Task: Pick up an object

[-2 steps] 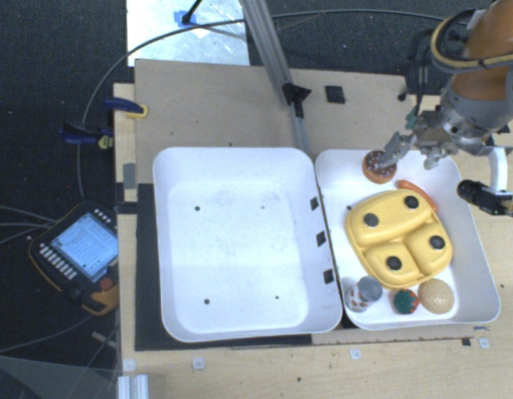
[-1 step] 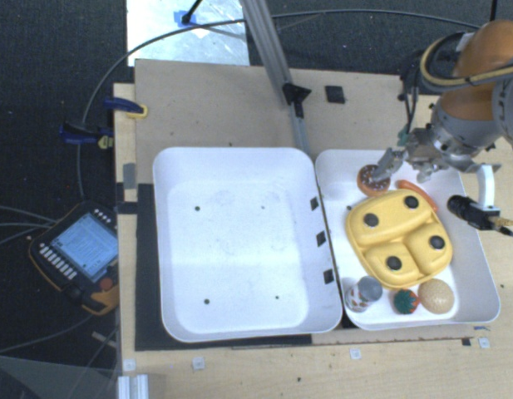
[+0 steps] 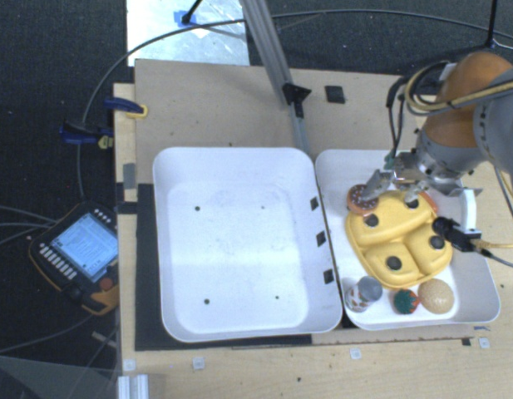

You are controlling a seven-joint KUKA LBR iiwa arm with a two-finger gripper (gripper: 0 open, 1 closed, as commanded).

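Observation:
My gripper [image 3: 392, 179] hangs low over the back of the right bin [image 3: 489, 302], just above the far edge of a large yellow moulded toy [image 3: 399, 238] with black dots. A round pink and orange thing [image 3: 359, 198] lies right beside the gripper, on its left. Along the bin's front edge lie a small grey object [image 3: 368, 290], a green and red ball [image 3: 406, 301] and a beige egg-shaped thing [image 3: 436, 295]. The view does not show any of them in the gripper.
The left bin [image 3: 169, 223] stands beside the right one, with black clips [image 3: 321, 238] on the shared rim. A metal pole [image 3: 268, 40] slants over the bench at the back. A handheld control unit [image 3: 77, 252] lies off the bench at the left.

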